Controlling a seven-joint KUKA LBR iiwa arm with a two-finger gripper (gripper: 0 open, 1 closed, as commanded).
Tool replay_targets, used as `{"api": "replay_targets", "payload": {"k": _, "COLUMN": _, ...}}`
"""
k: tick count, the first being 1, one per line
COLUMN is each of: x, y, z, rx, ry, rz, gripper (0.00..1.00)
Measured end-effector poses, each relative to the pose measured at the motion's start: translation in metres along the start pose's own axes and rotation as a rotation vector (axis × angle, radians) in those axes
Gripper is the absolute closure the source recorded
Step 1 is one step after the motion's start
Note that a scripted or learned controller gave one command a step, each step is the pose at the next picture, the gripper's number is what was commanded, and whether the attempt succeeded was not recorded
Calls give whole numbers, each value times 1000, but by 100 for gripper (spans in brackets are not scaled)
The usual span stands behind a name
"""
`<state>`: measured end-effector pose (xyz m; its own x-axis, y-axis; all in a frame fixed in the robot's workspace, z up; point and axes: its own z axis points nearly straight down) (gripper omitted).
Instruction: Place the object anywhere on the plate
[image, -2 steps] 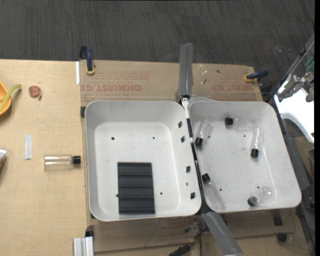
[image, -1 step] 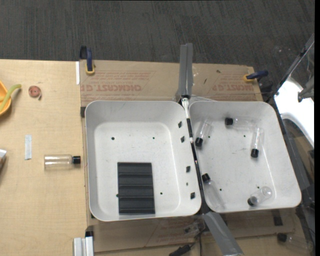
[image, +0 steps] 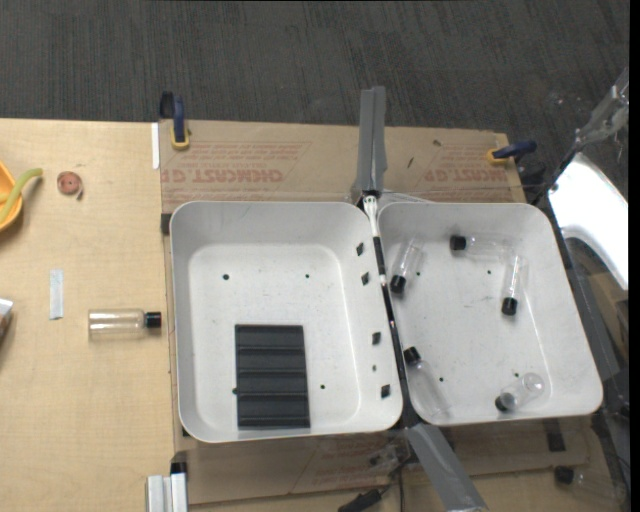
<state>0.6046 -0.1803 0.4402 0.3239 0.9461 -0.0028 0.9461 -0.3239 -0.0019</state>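
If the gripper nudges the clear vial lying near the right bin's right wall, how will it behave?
The vial lies on its side and looks cylindrical, so it will probably roll sideways. Its clear, smooth body may slip between fingers. It looks empty, so likely light.

A pale arm (image: 590, 195) part shows at the right edge.
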Motion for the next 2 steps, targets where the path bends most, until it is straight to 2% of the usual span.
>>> {"api": "replay_targets", "payload": {"k": 1, "x": 155, "y": 4, "z": 92, "rx": 2, "ry": 0, "rz": 119, "gripper": 0}}
{"api": "replay_targets", "payload": {"k": 2, "x": 64, "y": 35, "z": 67, "rx": 0, "ry": 0, "rz": 131, "gripper": 0}}
